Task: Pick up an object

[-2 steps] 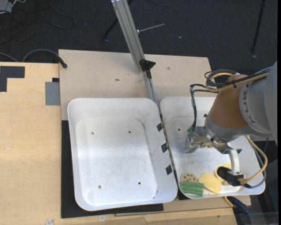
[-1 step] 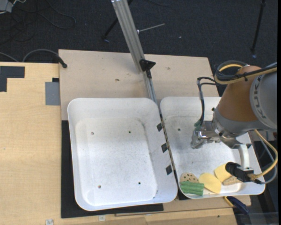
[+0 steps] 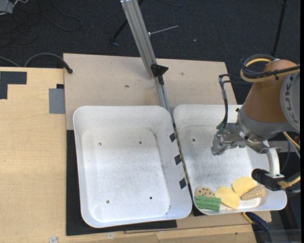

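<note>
the left white bin [image 3: 124, 166] lies beside the right bin [image 3: 202, 130], whose near corner holds a brown cookie [image 3: 204, 192], a green piece [image 3: 208, 202], two yellow pieces [image 3: 228, 197] and [image 3: 243, 185], and a tan cone [image 3: 255, 192]. above that bin's middle, well apart from them, hangs the gripper [image 3: 220, 145]; its grip state cannot be told.

A robotics lab: a wooden bench [image 3: 25, 151] carries two white bins [image 3: 91, 120], an aluminium rail [image 3: 140, 34] rises past its far edge, cables [image 3: 50, 9] trail over dark floor, and an industrial arm [image 3: 266, 100] reaches in.
</note>
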Motion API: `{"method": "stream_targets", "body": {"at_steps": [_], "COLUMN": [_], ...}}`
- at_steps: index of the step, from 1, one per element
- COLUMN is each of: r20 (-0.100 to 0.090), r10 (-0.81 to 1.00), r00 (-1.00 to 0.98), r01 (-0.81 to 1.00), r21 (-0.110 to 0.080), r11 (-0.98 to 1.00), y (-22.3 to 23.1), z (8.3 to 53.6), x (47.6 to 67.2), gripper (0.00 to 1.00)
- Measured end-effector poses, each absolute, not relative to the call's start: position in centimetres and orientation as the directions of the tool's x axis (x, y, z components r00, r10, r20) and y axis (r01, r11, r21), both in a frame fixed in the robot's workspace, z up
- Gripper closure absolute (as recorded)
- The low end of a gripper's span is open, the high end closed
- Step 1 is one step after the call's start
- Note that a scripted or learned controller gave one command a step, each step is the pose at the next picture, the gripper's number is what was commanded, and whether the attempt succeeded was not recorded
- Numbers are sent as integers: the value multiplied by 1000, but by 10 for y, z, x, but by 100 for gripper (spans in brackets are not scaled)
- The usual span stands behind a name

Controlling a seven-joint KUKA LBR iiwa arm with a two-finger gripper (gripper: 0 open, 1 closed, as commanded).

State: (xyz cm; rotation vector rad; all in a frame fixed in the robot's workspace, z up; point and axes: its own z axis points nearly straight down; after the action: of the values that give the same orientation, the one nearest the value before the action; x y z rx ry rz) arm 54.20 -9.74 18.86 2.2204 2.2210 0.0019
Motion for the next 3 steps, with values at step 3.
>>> {"method": "stream_targets", "body": {"at_steps": [3], "r20": [3], "r10": [1000], "r00": [-3], "r01": [1000], "r21": [-5], "r11": [3], "y": [11], "z": [240], "x": [548], "gripper": [100]}}
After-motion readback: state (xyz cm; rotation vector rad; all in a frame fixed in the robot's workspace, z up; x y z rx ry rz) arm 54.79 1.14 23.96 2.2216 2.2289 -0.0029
